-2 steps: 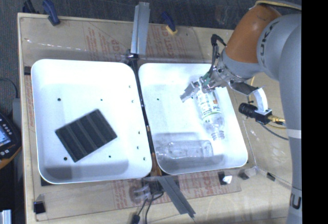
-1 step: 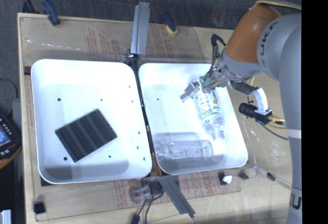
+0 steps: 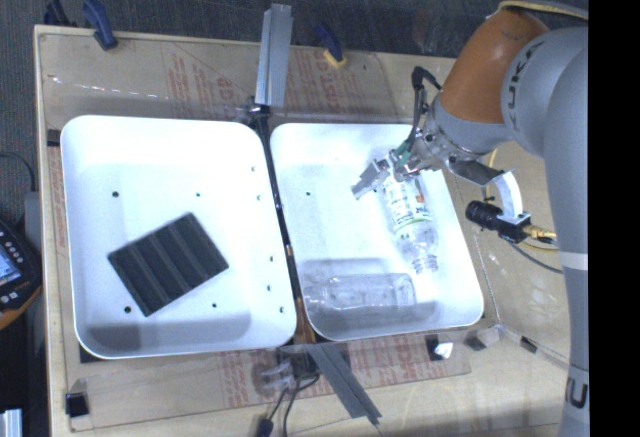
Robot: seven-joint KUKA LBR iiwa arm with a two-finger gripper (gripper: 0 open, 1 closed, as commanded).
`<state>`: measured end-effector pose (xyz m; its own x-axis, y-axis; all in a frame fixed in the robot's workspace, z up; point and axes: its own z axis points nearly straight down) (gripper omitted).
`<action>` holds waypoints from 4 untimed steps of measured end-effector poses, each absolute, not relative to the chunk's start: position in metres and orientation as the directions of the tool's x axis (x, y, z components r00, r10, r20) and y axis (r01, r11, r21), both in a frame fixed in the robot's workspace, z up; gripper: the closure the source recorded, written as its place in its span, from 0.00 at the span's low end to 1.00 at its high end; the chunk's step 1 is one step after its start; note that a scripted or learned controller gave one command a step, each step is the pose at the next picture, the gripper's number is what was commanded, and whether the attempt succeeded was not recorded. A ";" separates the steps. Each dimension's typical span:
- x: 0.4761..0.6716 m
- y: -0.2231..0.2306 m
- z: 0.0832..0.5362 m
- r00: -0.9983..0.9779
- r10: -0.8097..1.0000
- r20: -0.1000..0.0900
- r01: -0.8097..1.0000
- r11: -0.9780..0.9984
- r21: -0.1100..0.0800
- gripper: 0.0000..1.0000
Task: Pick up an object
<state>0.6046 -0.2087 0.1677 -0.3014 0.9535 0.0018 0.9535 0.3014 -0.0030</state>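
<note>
My gripper (image 3: 378, 175) hangs over the upper middle of the right bin (image 3: 320, 150), reaching in from the right under the orange-banded wrist. Just below and to its right lies a clear plastic bottle (image 3: 411, 217) with a white and green label, its length running down toward the bin's right wall. The gripper's tip is right by the bottle's upper end; whether they touch is unclear. A second clear plastic bottle (image 3: 358, 287) lies on its side along the right bin's near wall. A dark ribbed rectangular pad (image 3: 167, 262) lies flat in the left bin (image 3: 90, 140).
A metal divider bar (image 3: 272, 55) stands at the back between the bins. Blue clamps (image 3: 99, 23) grip the bench's far edge. A black cable connector (image 3: 497, 218) hangs off the arm beside the right bin's right rim.
</note>
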 end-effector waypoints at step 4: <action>0.605 -0.209 0.168 -0.301 0.954 0.002 0.954 0.301 -0.003 0.00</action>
<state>0.6046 -0.2087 0.1677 -0.3014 0.9535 0.0018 0.9535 0.3014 -0.0030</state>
